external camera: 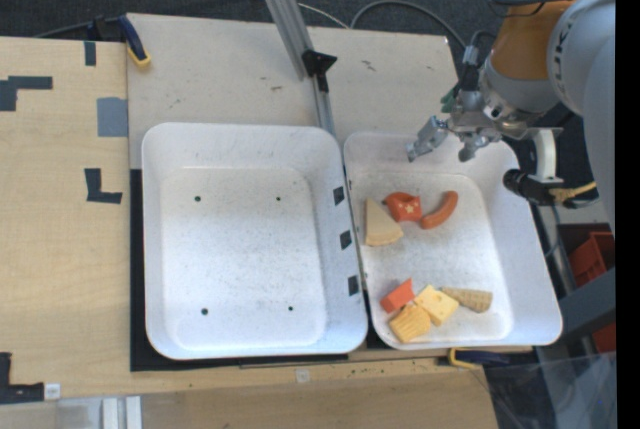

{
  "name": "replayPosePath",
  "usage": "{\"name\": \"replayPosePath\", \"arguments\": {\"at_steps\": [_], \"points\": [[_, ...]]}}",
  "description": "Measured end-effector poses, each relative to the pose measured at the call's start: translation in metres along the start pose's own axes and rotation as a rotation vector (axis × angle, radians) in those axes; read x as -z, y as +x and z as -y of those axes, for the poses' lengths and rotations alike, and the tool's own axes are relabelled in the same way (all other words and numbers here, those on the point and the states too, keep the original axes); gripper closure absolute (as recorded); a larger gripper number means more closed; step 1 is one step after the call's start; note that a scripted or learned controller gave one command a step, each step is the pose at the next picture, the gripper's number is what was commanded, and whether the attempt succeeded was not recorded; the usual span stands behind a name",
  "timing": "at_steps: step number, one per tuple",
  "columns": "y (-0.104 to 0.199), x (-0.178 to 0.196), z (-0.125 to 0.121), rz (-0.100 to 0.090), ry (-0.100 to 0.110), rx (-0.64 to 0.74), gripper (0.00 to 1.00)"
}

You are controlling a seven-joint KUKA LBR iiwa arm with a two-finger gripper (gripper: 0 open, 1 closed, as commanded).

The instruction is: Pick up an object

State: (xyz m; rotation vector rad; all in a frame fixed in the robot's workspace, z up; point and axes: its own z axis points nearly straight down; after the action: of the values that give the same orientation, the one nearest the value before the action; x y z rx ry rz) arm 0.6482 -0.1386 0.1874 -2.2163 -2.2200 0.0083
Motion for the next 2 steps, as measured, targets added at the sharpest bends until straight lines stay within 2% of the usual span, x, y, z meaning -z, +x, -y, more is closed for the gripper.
{"name": "replayPosePath", "arguments": {"at_steps": [1,2], "points": [[0.001,-0.064,0.005,0.000,0.000,0.000,0.00],[0.002,-0.101,0.005,0.001,-0.004,0.001,0.00]]}}
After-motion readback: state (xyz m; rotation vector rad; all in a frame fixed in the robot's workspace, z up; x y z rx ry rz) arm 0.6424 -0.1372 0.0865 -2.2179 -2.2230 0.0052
